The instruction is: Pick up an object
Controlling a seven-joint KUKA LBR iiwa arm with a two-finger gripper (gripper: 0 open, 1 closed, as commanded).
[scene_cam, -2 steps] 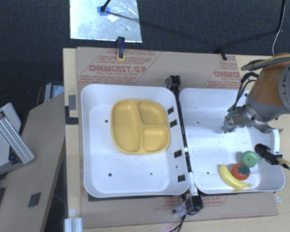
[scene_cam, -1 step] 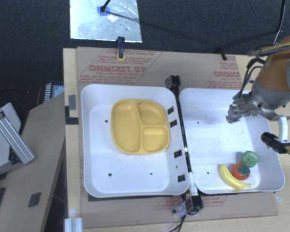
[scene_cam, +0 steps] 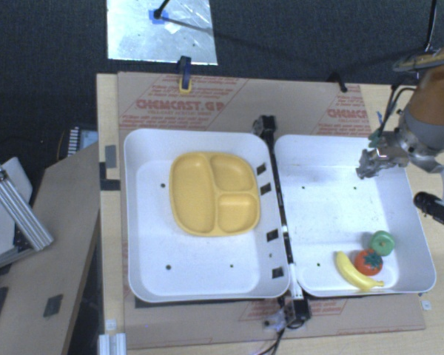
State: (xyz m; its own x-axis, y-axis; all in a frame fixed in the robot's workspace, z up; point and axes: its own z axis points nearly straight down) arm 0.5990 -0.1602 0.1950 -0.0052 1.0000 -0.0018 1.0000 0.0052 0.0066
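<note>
In the right bin a yellow banana, a red tomato-like fruit and a green apple lie bunched together near the front right corner. My gripper hangs over the back right part of that bin, well away from the fruit and with nothing between its fingers as far as I can see. Its small size in the camera view hides how the jaws stand.
The left bin holds a yellow divided plate. A black divider strip runs between the two bins. A yellow clamp sits at the bench's back edge.
</note>
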